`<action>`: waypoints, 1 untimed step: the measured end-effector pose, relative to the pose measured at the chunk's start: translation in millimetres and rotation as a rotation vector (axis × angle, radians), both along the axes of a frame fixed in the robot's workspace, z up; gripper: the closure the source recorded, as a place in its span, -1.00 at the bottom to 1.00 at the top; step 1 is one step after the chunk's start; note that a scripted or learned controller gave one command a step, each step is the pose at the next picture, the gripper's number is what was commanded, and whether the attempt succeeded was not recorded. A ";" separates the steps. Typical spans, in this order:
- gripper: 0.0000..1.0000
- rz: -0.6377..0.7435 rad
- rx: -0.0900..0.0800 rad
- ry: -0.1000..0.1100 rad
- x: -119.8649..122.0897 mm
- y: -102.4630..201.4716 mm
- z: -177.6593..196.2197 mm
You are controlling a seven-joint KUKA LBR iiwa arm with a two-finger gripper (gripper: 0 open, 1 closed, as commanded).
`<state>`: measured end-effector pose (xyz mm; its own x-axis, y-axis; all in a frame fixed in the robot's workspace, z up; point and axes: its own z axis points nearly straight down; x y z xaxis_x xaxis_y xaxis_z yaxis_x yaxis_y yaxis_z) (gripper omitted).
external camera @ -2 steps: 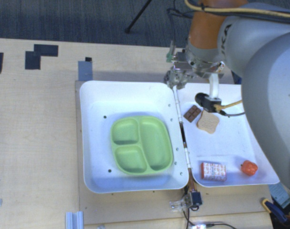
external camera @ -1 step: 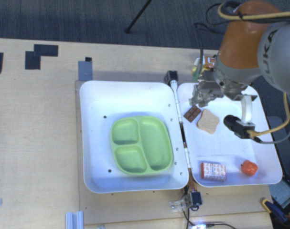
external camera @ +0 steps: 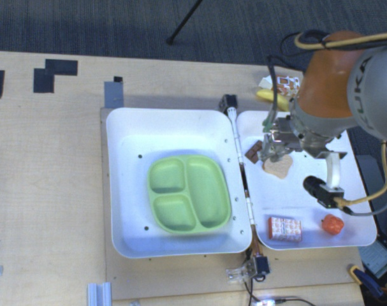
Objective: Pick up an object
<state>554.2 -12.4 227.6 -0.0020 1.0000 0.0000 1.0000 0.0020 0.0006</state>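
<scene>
My gripper [external camera: 273,149] hangs over the back left part of the right bin [external camera: 308,244]. Just below it in the view lies a tan, bread-like piece [external camera: 279,167], partly hidden by the gripper. A small brown piece [external camera: 252,150] lies to the gripper's left, near the bin's wall. Toward the front of this bin sit a red-and-white packet [external camera: 285,228] and a small red-orange toy [external camera: 332,224]. Nothing shows clearly held.
The left bin [external camera: 126,171] holds a green divided plate [external camera: 189,193]. A yellow banana-like thing [external camera: 270,95] and a small printed card [external camera: 287,82] lie behind the right bin. The arm's grey and orange body [external camera: 336,75] covers the right bin's back right corner.
</scene>
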 end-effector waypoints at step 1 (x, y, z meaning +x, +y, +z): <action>1.00 0.000 0.000 -0.001 -33.7 -60.9 -7.0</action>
